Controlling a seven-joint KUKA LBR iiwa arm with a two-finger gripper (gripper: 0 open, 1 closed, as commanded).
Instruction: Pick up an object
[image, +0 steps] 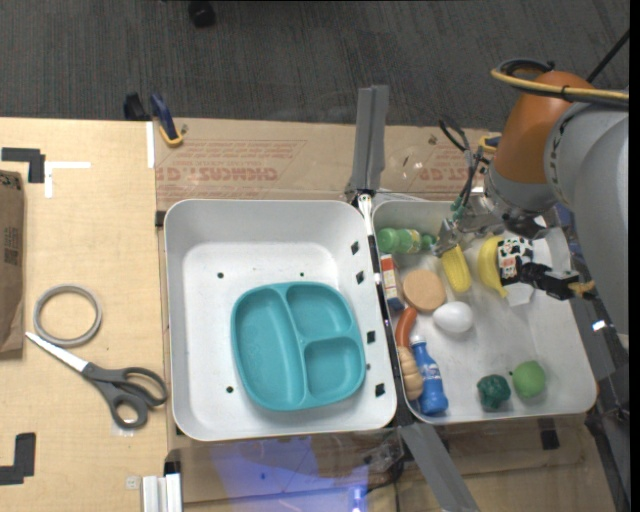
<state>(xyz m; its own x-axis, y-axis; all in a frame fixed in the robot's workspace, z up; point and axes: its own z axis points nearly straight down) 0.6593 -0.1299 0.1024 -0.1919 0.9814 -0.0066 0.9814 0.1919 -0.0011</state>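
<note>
Objects for picking lie in the right bin (560, 400), about ten: two yellow bananas, one (456, 268) beside the claw (462, 222), the other (490, 264) just right; one white egg (452, 318), one tan disc (424, 290), one blue bottle (428, 378), one green ball (529, 379), one dark green lump (493, 391). Claw low at the bin's far edge; opening cannot be told. Left bin (190, 300) holds one teal divided tray (298, 345). Counter (80, 250), left edge: one scissors (105, 378), one tape ring (67, 314).
</note>
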